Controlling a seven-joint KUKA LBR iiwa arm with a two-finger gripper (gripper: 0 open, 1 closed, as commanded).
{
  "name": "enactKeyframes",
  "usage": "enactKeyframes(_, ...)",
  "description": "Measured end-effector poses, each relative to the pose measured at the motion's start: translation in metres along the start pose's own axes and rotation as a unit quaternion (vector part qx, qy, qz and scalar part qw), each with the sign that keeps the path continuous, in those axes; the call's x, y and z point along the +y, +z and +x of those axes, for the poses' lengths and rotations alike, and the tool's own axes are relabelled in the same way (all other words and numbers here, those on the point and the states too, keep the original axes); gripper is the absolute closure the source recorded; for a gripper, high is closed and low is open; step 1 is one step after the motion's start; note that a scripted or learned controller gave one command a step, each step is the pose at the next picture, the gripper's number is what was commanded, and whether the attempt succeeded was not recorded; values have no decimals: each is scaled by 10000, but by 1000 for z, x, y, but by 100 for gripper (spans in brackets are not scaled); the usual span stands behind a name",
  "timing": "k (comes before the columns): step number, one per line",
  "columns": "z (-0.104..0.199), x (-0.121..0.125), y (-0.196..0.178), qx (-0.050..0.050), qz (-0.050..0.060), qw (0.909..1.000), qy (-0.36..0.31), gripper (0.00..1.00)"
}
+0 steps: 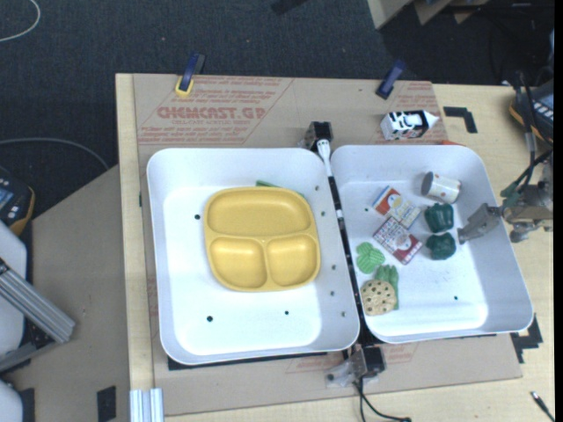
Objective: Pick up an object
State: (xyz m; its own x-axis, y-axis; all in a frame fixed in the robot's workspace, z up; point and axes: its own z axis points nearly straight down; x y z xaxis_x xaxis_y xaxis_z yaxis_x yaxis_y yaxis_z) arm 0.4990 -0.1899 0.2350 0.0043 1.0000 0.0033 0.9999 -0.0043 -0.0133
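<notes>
The gripper (482,222) sits at the 3 o'clock rim of the right bin (457,310). It is small and blurred here, so whether its jaws are apart or closed I cannot tell; nothing is visibly between them.

The nearest pick candidates are two dark green lumps just to its 9 o'clock: the upper green piece (439,215) and the lower green piece (442,246), close together and near the bin's right wall. They look like small rounded plastic toys: light, stiff, smooth and probably a little slippery, so a grip across the widest middle, straight from above, would suit best.

At 12 o'clock from them lies a pale cup (440,185) on its side, likely to roll if nudged. Toward the bin's centre lie a flat red-and-white packet (396,227), thin and hard to pinch, then a light green leaf (370,257) and a cookie (379,296) at 7 o'clock.

The left bin (176,323) holds a yellow divided plate (261,237).
</notes>
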Motion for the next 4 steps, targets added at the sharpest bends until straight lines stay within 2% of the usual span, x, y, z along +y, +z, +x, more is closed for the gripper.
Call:
enactKeyframes(1,1,3,-7,-19,-68,10000,-22,0)
enactKeyframes(3,-11,17,90,0,-34,10000,-19,0)
enactKeyframes(4,-8,12,152,3,-31,10000,-20,0)
